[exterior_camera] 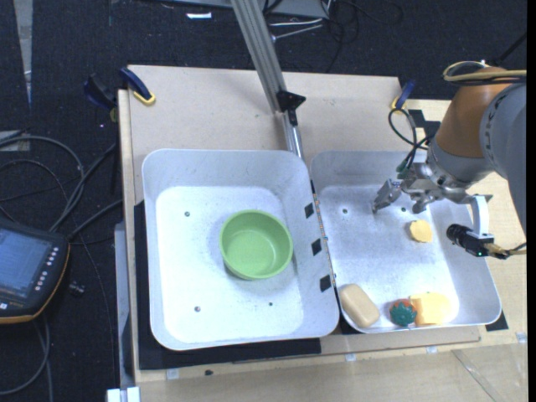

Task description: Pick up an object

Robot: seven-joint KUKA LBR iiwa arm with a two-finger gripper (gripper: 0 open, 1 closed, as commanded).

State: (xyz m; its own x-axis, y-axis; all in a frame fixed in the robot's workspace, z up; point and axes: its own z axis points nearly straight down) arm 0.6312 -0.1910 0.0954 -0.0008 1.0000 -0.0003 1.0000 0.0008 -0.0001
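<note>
My gripper (400, 199) hangs over the back part of the right bin (368, 249), its fingers spread apart and nothing between them. A small yellow lump (421, 232) lies on the bin floor just in front and to the right of the fingertips. Along the bin's front edge sit a tan oval soap-like block (359, 305), a teal and red ball-like toy (403, 312) and a yellow block (433, 307). A green bowl (256, 244) stands upright in the middle of the left bin (180, 224).
A grey metal pole (266, 57) slants from the top of the view down to the divide between the bins. Cables run behind the arm at the right. A handheld pendant (25, 270) lies off the bench at the left.
</note>
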